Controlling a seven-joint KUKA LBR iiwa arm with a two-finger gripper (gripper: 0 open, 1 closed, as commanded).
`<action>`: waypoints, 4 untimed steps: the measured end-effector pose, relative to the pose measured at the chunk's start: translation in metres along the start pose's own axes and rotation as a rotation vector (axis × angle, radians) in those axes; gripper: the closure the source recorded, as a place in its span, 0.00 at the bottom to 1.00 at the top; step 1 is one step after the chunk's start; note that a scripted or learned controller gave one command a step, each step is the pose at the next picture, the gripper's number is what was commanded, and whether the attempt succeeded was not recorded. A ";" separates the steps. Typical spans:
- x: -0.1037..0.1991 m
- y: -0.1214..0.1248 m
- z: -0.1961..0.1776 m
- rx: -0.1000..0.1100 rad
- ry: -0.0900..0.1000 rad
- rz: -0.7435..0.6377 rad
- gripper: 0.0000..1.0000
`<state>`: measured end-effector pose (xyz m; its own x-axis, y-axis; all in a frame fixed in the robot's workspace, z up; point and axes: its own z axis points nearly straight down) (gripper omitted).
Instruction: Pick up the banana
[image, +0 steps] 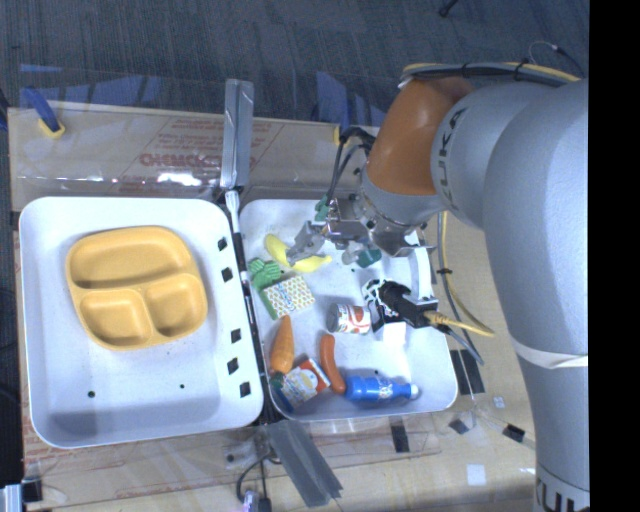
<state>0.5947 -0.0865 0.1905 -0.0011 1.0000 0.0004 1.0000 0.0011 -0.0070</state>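
one banana (288, 256) beside the jaws (312, 238)

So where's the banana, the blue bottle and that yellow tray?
banana (283, 252): camera view, on its yellow body in the right bin.
blue bottle (381, 389): camera view, on the bottle's middle.
yellow tray (136, 285): camera view, on the ridge between its compartments.

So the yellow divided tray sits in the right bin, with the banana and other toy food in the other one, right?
Not quite. The camera view shows the yellow divided tray in the left bin; the banana and the other toy food lie in the right bin.
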 end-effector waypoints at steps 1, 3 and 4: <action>-0.016 0.024 0.099 -0.004 0.001 0.189 0.00; 0.045 0.062 -0.002 -0.005 0.002 0.472 1.00; 0.032 0.062 -0.002 -0.005 0.002 0.588 1.00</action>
<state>0.6565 -0.0548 0.1916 0.5542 0.8324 -0.0006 0.8324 -0.5542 -0.0018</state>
